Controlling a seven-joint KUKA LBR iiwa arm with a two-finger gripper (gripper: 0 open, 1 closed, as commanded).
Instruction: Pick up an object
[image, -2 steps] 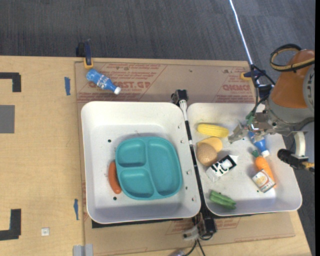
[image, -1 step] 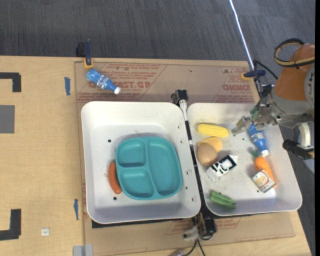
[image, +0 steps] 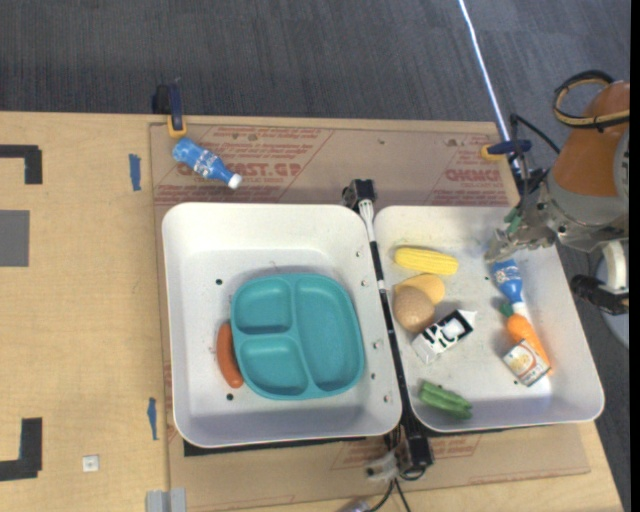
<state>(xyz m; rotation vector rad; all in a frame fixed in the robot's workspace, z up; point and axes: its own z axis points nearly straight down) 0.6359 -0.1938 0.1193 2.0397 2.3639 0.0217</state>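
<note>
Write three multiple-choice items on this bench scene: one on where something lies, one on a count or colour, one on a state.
1. Where does the hot dog lie?
A. In the left bin, against the tray's left side
B. In the right bin, beside the corn
C. On the cardboard behind the bins

2. How many compartments has the teal tray?
A. Two
B. Three
C. Five

3. How does the blue bottle on the cardboard rest?
A. Standing upright
B. Lying on its side
C. Propped in a bin

Answers: 1 A, it lies along the tray's left edge; 2 B, two small sections and one long one show; 3 B, its length lies flat on the board.
</note>
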